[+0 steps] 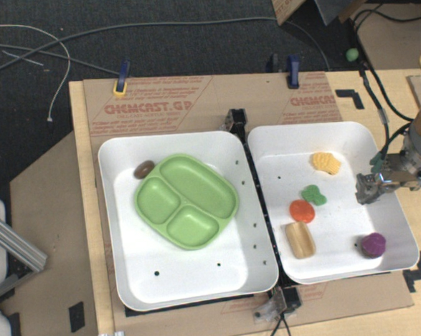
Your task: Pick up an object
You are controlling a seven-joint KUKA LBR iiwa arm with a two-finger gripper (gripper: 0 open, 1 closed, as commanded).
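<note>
Right bin (337, 130), near to far: one purple piece (372, 244), tan (299, 239), red (302, 211), green (313, 194), yellow (326, 163). Left bin (120, 206): one green tray (186, 200), one brown piece (145, 169). Jaws (364, 189) at right bin's right edge; state cannot be told.

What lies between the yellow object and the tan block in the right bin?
In the camera view, between the yellow object and the tan block lie the green piece and the orange-red ball.

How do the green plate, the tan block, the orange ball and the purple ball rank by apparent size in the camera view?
1. green plate, by far the largest
2. tan block
3. orange ball and purple ball: too alike to rank
</note>
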